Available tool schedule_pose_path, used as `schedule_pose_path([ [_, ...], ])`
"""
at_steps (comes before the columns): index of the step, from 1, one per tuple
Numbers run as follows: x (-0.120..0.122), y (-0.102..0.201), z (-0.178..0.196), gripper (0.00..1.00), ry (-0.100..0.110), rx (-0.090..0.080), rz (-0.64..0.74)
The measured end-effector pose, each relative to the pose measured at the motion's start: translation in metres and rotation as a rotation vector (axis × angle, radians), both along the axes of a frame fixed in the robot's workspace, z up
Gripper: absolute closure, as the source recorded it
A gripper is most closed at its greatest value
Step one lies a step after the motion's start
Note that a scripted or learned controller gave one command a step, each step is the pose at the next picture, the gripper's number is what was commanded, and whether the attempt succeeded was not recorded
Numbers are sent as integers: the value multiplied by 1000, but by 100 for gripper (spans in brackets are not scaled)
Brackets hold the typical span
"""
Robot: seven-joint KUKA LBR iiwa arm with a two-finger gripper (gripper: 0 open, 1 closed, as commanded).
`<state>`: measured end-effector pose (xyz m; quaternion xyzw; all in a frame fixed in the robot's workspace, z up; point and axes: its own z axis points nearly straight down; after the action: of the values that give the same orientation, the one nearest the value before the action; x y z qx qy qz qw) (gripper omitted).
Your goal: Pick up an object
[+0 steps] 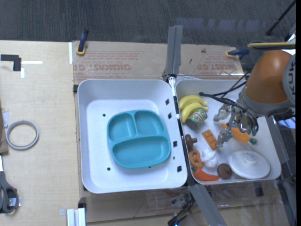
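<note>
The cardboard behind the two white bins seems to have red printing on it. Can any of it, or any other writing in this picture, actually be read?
Red print on the left cardboard sheet: upside down and blurred, not readable for sure.
Red print on the right cardboard sheet: the same, too blurred to read.
Dark letters on the arm at the edge of the view: cut off, unreadable.
Nothing else bears legible text.

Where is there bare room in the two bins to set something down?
Left white bin: bare floor rings the blue divided plate, widest toward its near-left corner. Right white bin: crowded with yellow bananas, white round lid and the pincer.
</note>
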<state>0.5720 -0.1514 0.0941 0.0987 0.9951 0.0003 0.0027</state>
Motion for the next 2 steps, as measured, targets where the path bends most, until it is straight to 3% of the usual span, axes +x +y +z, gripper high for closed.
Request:
schedule_pose_path([
  [1,-11,46,0,0,1,0,-51],
  [2,80,30,0,0,0,-1,-113],
])
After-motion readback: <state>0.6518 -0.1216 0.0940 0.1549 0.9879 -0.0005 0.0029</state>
